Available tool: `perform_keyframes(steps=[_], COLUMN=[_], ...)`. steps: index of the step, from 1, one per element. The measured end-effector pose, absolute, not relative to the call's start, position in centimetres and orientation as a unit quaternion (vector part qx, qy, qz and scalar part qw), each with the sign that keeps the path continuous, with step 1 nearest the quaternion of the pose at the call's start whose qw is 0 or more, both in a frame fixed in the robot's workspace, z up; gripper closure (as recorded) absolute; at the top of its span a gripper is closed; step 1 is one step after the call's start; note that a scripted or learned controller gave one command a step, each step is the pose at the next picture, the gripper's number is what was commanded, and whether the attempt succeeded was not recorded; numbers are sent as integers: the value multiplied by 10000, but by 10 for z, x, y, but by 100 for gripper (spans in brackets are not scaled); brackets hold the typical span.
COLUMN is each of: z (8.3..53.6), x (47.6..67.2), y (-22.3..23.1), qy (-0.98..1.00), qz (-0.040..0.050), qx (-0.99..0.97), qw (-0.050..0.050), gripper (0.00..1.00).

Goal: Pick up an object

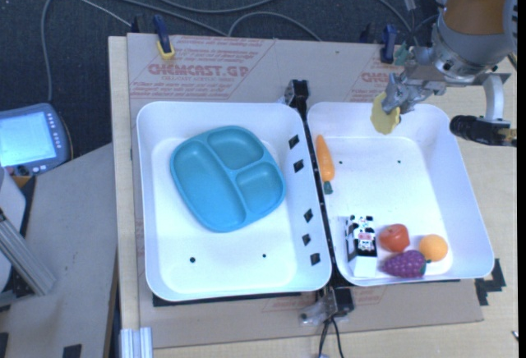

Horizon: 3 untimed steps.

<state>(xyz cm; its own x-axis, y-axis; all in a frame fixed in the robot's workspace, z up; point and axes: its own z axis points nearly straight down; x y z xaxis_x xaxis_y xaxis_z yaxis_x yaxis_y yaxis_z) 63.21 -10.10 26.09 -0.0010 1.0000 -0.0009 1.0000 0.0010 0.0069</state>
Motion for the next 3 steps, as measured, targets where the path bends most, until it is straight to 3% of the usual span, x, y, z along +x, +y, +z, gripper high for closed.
perform_keyframes(steps=[1, 3], z=[261, 240], x=[616, 605], y=[-47, 62], qy=[7092, 7091], qz=[2, -10], qx=[7050, 7051], qw=[-21, -25], gripper=[100, 100])
